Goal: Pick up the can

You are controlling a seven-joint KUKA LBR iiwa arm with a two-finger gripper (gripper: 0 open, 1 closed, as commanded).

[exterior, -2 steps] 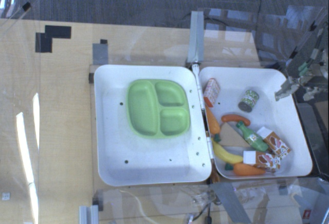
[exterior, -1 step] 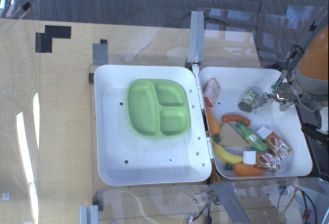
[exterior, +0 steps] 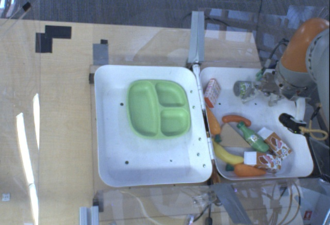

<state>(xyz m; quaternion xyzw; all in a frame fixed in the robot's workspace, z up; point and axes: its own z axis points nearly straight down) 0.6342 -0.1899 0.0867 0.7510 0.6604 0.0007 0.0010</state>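
A silver can lies on its side near the back of the right bin. My gripper hangs just to the can's right, close to its end, below the orange band of the arm. Whether it touches the can is unclear from this angle.
The right bin also holds a small red-and-white carton, a sausage, a green bottle, a banana, a carrot and a brown carton. A green divided plate lies in the left bin.
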